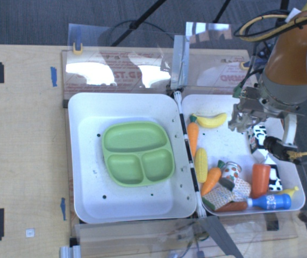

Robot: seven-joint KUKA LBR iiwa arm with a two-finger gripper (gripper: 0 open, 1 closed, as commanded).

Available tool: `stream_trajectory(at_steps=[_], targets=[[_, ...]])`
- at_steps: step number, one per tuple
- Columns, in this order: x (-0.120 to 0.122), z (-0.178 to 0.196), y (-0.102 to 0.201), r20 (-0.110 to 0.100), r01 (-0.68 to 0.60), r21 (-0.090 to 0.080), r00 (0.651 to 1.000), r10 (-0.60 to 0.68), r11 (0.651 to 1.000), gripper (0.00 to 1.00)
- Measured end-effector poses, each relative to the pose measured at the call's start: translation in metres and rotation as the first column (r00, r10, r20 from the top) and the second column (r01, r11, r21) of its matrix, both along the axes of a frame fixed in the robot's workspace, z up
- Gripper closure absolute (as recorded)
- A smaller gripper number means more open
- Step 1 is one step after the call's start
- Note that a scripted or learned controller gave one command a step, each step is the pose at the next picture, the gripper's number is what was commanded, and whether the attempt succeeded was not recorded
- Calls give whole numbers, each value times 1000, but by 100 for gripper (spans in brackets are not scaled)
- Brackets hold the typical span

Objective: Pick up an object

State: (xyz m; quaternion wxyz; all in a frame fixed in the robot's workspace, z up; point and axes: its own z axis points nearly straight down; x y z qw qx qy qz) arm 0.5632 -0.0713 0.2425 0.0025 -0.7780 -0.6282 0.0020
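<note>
Two bins; hand (243,123) over right bin (295,198) back edge, near banana (211,120)

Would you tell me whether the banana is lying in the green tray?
No, the banana lies in the right bin, apart from the green tray in the left bin.

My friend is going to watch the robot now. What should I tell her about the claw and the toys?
Claw: hovering over the top of the right bin, near the banana. Nothing can be seen between its fingers, and whether they are open or shut is unclear.
Toys: all in the right bin, including the banana, two carrots, corn, a blue bottle and a red cup.
Left bin: holds a green divided plate.
Done: nothing picked up yet.
Left: grab one toy and lift it.
</note>
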Motion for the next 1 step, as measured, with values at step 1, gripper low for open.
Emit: stream_trajectory(at_steps=[1], targets=[[-17,0,-41,-1,179,-1,984,-179,984,100]])
